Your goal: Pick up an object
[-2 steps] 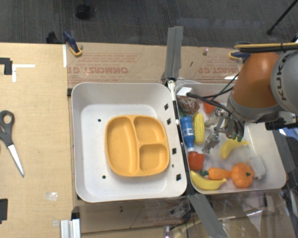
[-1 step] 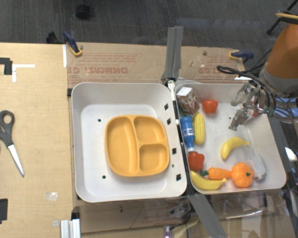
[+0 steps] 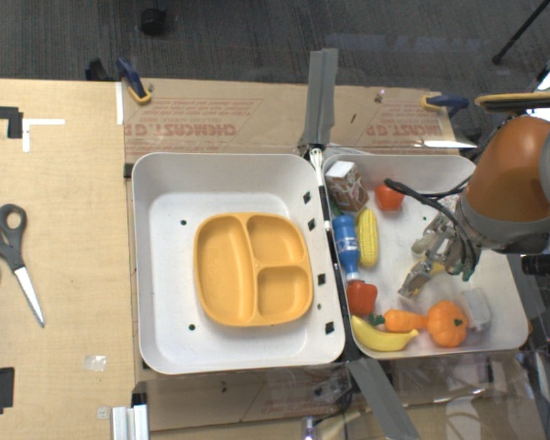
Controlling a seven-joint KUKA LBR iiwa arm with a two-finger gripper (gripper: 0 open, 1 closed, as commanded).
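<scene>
- Mirrored, upside-down red printing is seen on the cardboard sheet [image 3: 257, 117] behind the bins; it cannot be read with certainty.
- No label can be read on the blue bottle [image 3: 346, 244], which is laid along the left wall of the right bin [image 3: 504, 342].
- The arm [image 3: 518, 186] is brought in from the right edge of the bench, its orange band above the wrist, and is angled down and leftward into the right bin.
- The gripper [image 3: 420, 279] is held low over the middle of the right bin, tilted toward the near-left; whether it is apart or together cannot be told, and nothing is seen clamped in it.
- The corn cob [image 3: 368, 236] is laid just beside the bottle; a banana [image 3: 381, 335], a carrot [image 3: 405, 320] and an orange [image 3: 445, 323] are gathered along the bin's near edge, just below the gripper.
- A tomato [image 3: 389, 196] and a brown packet [image 3: 346, 187] are placed toward the far-left corner.
- A yellow divided plate [image 3: 253, 269] is set in the middle of the left bin [image 3: 165, 246].
- Scissors [image 3: 16, 255] are laid near the bench's left edge.
</scene>
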